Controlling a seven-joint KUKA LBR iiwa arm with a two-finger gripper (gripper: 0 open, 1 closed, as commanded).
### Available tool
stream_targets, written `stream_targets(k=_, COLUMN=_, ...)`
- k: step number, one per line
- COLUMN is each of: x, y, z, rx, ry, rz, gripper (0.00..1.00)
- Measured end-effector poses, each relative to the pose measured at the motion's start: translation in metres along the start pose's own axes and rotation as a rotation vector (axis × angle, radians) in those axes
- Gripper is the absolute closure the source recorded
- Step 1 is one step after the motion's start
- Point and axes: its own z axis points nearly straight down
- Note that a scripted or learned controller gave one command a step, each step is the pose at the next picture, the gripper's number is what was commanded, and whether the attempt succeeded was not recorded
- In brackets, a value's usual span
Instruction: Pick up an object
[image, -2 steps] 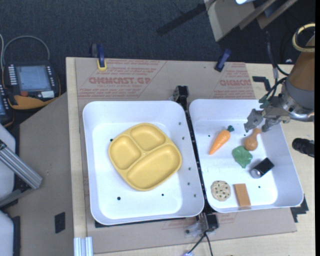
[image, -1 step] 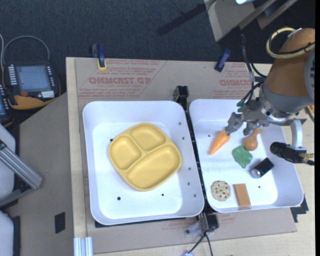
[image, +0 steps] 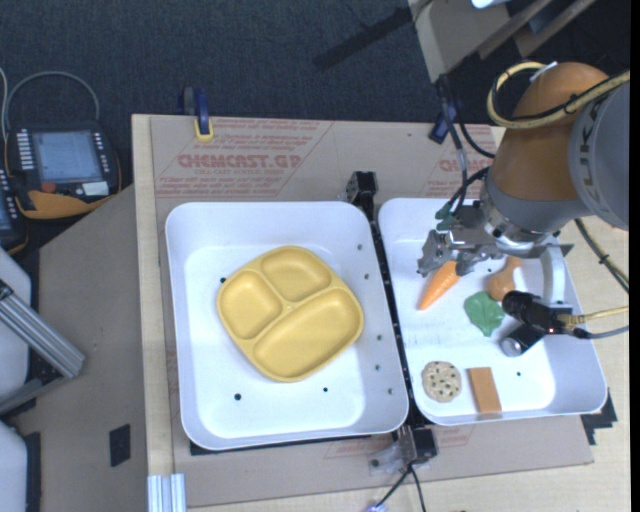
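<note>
An orange carrot (image: 436, 288) lies at a slant in the right bin (image: 575, 395), its thin tip pointing to the lower left. My gripper (image: 453, 258) is down over the carrot's thick upper end, and that end sits between the two fingers. Just right of the carrot is a green leafy piece (image: 484, 312). A round cookie (image: 441, 380) and a brown block (image: 484, 390) rest near the bin's front edge. A bit of an orange-tan thing (image: 506, 275) peeks out behind the wrist.
The left bin (image: 200, 300) holds a yellow divided plate (image: 290, 312). A black divider (image: 385, 300) runs between the two bins. The arm's bulky orange-banded body (image: 545, 140) hangs over the back right of the right bin.
</note>
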Motion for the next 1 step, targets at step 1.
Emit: stream_targets(k=1, x=0.0559, y=-0.0191, z=0.0050, rx=0.001, ry=-0.001, rz=0.000, gripper=1.00)
